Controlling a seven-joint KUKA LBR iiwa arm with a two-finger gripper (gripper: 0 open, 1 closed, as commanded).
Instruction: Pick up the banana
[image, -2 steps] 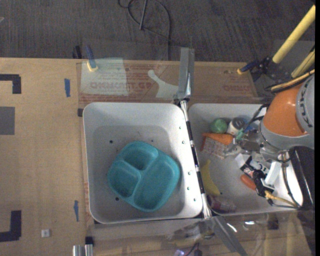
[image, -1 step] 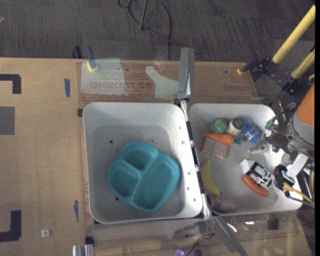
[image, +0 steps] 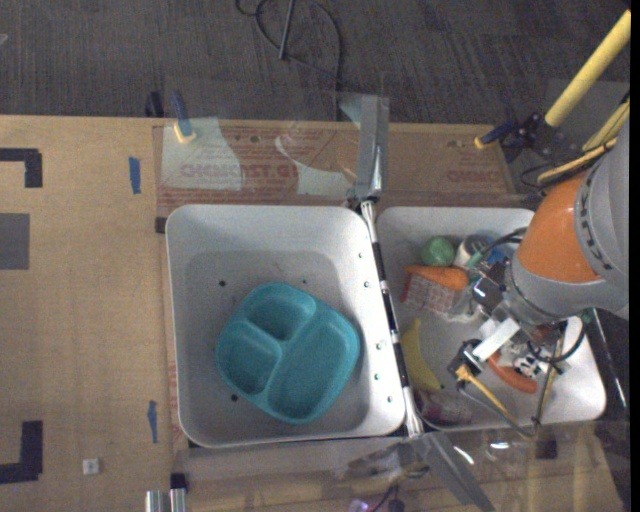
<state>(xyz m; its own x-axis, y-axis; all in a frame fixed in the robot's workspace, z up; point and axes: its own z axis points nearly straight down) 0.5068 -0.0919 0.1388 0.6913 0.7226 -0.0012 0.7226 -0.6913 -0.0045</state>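
A grey KUKA arm (image: 575, 250) with an orange band reaches in from the right over the right-hand white bin (image: 585, 395), its two-finger gripper (image: 470, 365) hanging low above the bin's middle, toward the near side. Whether the gripper is spread or closed cannot be told from this angle, and nothing is seen held in it. The banana (image: 420, 362) lies on the floor of the same bin, along its left wall, a yellow curve running from far to near, just left of the gripper and apart from it. Far of the banana sits an orange and white carton (image: 435, 288), tilted, and beyond that a green ball-like object (image: 437, 250) rests near the bin's far wall beside a small pale item too blurred to name. An orange-red object (image: 515, 378) lies on the bin floor under the wrist, partly covered by cables. A dark purplish item (image: 445, 408) sits at the near wall, just near of the banana's end. In the left-hand white bin (image: 200, 240) a teal divided plate (image: 288, 350) with three compartments lies flat, slightly turned. Both bins stand side by side on a tan bench (image: 80, 300) marked with blue tape and black squares.
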